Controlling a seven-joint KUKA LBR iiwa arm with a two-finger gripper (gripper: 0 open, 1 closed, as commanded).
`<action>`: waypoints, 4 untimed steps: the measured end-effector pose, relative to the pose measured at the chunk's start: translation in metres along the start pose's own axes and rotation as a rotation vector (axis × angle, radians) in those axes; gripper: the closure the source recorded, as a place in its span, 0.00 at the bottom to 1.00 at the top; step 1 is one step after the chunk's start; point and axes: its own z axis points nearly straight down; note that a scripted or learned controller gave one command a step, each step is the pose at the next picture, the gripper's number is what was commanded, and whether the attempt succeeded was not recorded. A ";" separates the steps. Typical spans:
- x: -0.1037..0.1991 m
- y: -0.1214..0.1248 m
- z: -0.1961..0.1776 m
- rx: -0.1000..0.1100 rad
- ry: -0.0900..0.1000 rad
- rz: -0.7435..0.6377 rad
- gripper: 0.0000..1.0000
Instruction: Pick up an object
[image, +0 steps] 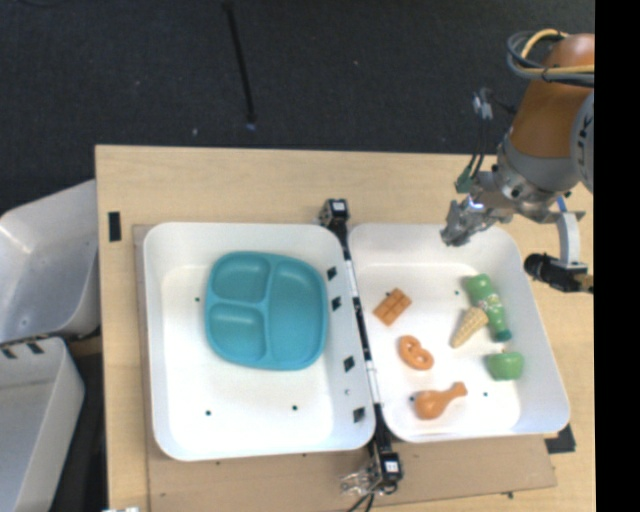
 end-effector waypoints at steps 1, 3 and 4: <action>0.059 -0.014 0.003 0.002 -0.001 0.000 1.00; 0.153 -0.035 -0.001 0.002 0.001 -0.001 1.00; 0.209 -0.036 -0.009 0.000 0.001 -0.002 1.00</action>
